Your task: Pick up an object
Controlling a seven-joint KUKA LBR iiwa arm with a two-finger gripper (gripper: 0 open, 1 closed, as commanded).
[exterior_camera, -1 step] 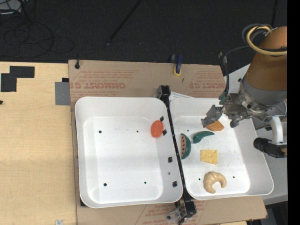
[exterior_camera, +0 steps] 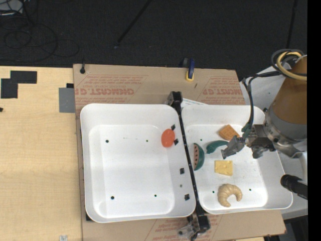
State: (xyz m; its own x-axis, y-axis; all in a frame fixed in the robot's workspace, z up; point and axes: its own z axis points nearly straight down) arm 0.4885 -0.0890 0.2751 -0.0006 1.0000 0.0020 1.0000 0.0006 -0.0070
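1. The scene is viewed from a single fixed camera set above the pale wooden desk (exterior_camera: 35, 149), angled downward.
2. Both shallow white plastic bins (exterior_camera: 95, 174) are framed from moderate distance.
3. The grey arm (exterior_camera: 291, 109) is seen entering from the right.

Grey arm (exterior_camera: 291, 115) w/ orange band, black cables, dark gripper (exterior_camera: 235, 147).

White bins (exterior_camera: 95, 134), tan surface (exterior_camera: 35, 149). Orange-red ball (exterior_camera: 168, 138), yellow cheese wedge (exterior_camera: 224, 167), beige croissant (exterior_camera: 229, 194), teal curved piece (exterior_camera: 215, 145). Green-rimmed red watermelon slice (exterior_camera: 197, 156) with dark seeds.
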